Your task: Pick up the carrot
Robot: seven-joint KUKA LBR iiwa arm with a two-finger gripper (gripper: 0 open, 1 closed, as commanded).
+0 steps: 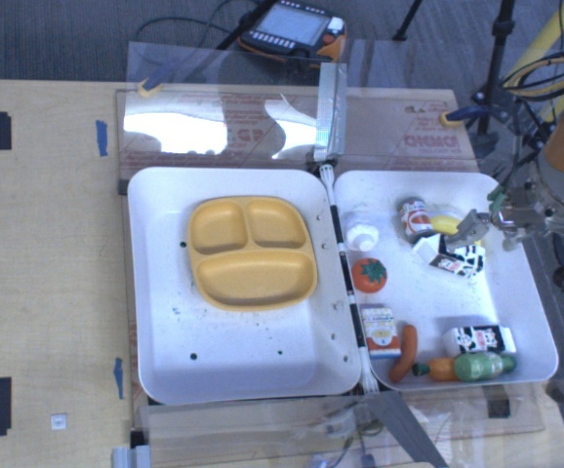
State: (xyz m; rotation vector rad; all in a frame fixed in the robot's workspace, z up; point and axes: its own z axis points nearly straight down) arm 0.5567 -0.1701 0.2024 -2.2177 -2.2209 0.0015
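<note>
Right now arm reaches in fr. right, pincer [485, 230] over right bin [531, 291], finger state can't tell.

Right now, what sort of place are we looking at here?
Probably a robotics lab test bench. Two white bins hold toy food such as a carrot and a yellow divided plate, a control pendant lies behind, and tripod legs stand nearby.

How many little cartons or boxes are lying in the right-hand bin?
3. One orange-and-white carton by the divider beside the sausage, one black-and-white carton near the front right above the green bottle, one black-and-white carton under the gripper. Others may be hidden beneath the arm.
</note>
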